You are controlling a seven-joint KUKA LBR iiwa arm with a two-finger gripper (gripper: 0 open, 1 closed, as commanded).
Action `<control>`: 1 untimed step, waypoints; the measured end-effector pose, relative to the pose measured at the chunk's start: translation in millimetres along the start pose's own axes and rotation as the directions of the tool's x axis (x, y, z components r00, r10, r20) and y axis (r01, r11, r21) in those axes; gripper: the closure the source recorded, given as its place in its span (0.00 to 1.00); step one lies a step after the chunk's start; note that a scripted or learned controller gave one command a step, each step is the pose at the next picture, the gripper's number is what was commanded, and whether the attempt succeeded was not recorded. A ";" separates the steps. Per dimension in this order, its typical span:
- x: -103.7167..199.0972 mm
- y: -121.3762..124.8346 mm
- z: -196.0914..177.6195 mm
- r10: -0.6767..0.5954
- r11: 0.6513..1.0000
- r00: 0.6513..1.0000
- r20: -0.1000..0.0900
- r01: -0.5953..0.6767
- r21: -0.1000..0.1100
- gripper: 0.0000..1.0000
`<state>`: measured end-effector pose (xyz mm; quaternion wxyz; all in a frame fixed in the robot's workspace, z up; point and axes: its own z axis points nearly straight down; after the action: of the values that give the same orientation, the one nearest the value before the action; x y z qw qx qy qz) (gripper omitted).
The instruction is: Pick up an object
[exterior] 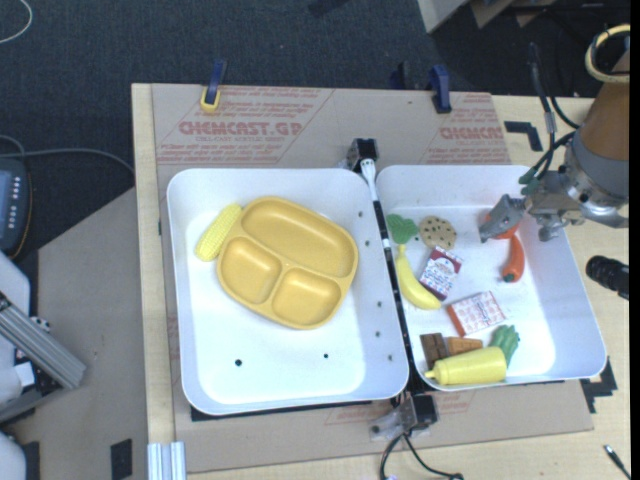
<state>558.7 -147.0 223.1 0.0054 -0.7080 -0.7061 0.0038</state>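
Note:
My gripper [522, 226] hangs over the right side of the right bin [575, 313], its two grey fingers spread open. An orange carrot [513, 259] lies just below and between the fingertips, its top end reaching up into the gap; nothing is clamped. Left of it in the same bin lie a round cookie [437, 231], a green leafy piece [402, 228], a yellow banana [415, 284] and a small red packet [441, 268].
Near the right bin's front lie a red-and-white packet [477, 312], a brown bar [435, 347], a yellow cylinder [468, 368] and a green piece [505, 340]. The left bin [290, 378] holds a yellow divided plate [288, 260] and a corn cob [218, 231].

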 end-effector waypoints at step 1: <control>0.2 2.6 -7.1 -0.003 1.000 1.000 0.002 0.003 -0.013 0.00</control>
<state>561.4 -146.8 230.2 -0.0002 -0.7071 -0.7071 -0.0001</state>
